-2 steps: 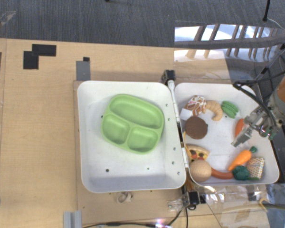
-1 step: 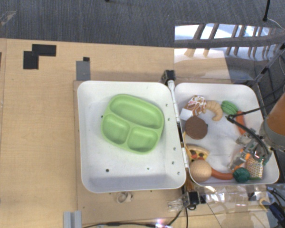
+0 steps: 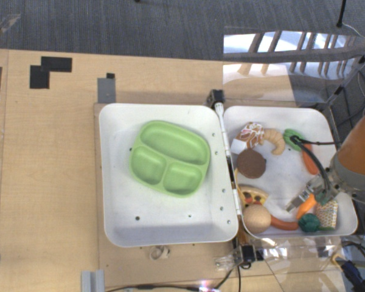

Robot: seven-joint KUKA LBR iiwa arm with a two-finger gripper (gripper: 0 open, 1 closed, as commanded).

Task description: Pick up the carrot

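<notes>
tool [image 3: 308, 198]: we are seeing it sitting low at the right bin's [image 3: 274, 115] front right corner, grip state we cannot tell
carrot [image 3: 305, 207]: lying right at the tool
green tray [image 3: 169, 157]: sitting mid left bin [image 3: 118, 212]

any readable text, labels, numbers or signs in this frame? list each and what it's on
None. No words, brands or numbers can be read anywhere.
The green tray, both white bins and the toy food carry no lettering.
The black blocks on the bench are plain shapes, not signs.
The waffle-like piece by the gripper shows only a grid pattern.
</notes>
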